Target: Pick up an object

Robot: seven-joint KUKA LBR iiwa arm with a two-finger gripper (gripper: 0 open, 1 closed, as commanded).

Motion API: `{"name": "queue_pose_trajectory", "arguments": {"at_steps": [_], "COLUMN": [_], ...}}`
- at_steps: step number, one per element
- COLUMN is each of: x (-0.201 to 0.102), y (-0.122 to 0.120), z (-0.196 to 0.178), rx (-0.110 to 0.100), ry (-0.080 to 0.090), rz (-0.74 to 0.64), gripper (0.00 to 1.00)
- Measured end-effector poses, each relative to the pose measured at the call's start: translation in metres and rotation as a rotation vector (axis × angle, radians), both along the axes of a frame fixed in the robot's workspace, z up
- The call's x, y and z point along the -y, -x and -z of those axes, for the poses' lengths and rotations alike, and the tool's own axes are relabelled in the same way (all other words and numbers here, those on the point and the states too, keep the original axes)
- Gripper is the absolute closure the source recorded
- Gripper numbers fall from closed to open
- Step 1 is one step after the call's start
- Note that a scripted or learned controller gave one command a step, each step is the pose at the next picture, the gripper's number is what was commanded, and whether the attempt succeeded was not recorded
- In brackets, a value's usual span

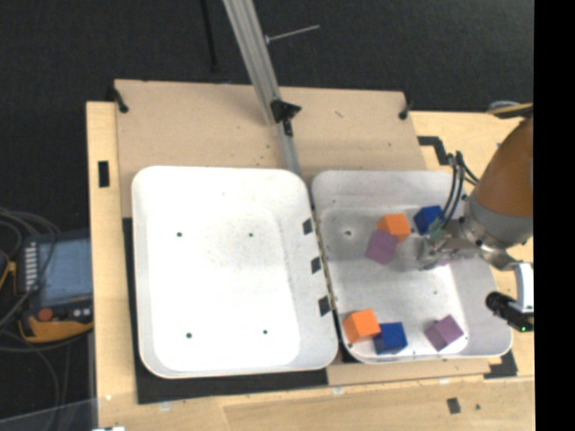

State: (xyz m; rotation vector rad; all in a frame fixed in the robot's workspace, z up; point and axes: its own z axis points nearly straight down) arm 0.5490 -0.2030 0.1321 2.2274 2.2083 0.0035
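Observation:
The right bin (pixel 359 196) holds several small blocks. Near its back sit an orange block (pixel 393 225), a purple block (pixel 381 247) just in front of it, and a blue block (pixel 429 218) to their right. Along the front wall lie another orange block (pixel 362 324), a blue block (pixel 391 338) touching it, and a purple block (pixel 444 332). My gripper (pixel 435 250) hangs low over the bin floor, just right of the purple block and in front of the back blue block. Nothing is visibly between its fingers.
The left bin (pixel 225 268) lies beside the right one, split by a shared rim with black clips. A slanted metal pole (pixel 260 61) rises from behind the bins. A pendant with a screen (pixel 58 277) lies off the bench's left edge.

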Motion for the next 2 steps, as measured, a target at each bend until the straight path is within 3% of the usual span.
{"name": "queue_pose_trajectory", "arguments": {"at_steps": [2], "x": [-0.006], "y": [0.001], "z": [-0.094], "rx": [0.001], "ry": [0.001], "rz": [-0.012], "gripper": [1.00]}}
